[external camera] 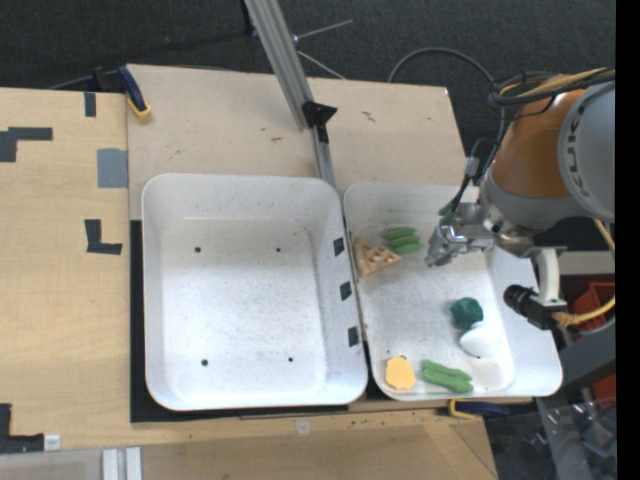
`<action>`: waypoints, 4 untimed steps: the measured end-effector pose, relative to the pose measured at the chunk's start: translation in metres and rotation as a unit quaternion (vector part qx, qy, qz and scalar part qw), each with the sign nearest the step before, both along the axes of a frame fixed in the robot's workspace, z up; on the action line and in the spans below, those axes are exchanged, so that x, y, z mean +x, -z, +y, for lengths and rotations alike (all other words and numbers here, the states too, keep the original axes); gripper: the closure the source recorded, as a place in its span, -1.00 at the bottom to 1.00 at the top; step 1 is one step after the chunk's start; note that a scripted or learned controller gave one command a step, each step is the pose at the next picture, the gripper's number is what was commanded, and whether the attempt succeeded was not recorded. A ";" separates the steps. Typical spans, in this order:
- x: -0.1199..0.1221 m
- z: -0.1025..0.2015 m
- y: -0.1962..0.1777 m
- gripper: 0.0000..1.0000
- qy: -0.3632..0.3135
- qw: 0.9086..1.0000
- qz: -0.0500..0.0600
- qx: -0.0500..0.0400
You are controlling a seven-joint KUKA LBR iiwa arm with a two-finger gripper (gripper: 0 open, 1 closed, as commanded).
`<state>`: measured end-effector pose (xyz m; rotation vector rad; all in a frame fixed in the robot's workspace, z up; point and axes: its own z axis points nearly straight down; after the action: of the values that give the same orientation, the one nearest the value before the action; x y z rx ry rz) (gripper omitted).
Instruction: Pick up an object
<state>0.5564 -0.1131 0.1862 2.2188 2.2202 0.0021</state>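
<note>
The bench [230,138] is seen from above, and two white bins are placed on it side by side. The left bin [240,288] is the larger one in the view, and only dark specks and a few small holes are seen on its floor. The right bin [520,373] touches it along a shared edge.

The arm [560,158] is reached in from the right, grey with an orange band above the wrist, and it is held over the upper part of the right bin. The gripper [445,248] is pointed down at the bin floor, just beside the green piece [403,238]. It cannot be told whether the gripper is wide or narrow, and nothing is seen held by it.

The objects are all found in the right bin. A long green piece [446,375] is laid near the front wall, and a yellow object [400,373] is just beside it. A tan wedge [375,258] is placed near the shared edge, touching or almost touching the upper green piece. A dark green object [466,313] is seen at the right side, with a white object [478,341] directly below it, touching it.
</note>
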 end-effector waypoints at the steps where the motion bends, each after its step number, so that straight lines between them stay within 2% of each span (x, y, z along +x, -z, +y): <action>1: 0.002 0.006 -0.044 1.00 -0.001 1.000 0.000 0.000; 2: 0.003 0.006 -0.097 1.00 -0.001 1.000 -0.001 0.000; 4: -0.021 0.106 -0.053 1.00 -0.002 1.000 0.004 0.001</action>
<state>0.5354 -0.0073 0.2393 2.2180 2.2303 -0.0039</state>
